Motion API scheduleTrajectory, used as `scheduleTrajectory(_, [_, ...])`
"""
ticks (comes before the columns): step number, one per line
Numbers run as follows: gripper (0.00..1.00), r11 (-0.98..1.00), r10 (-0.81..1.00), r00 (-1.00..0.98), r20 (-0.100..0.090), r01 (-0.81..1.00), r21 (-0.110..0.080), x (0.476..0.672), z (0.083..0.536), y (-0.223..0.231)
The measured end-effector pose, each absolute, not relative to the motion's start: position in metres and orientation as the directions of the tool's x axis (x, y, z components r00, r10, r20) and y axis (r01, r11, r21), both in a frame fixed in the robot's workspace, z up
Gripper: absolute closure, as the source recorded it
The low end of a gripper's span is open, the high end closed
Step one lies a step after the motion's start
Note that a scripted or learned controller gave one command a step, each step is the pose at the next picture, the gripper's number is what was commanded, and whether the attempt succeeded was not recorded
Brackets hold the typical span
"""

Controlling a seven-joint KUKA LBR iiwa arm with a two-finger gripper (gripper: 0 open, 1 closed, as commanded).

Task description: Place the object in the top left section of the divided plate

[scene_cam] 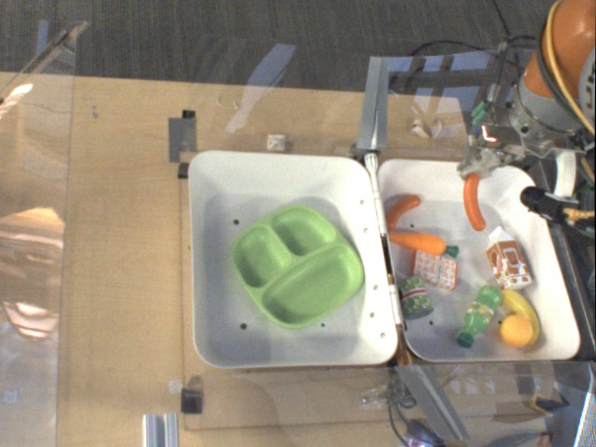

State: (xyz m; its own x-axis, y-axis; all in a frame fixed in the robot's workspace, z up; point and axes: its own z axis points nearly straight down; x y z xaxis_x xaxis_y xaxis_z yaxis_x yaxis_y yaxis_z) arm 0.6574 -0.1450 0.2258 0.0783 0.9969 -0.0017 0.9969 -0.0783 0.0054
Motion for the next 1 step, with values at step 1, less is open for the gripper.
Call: scheduleTrajectory(1, [1.00,0.109,0.994,-0.109,0.000,0.994,0.006,0.6321,0.2228,-0.0430])
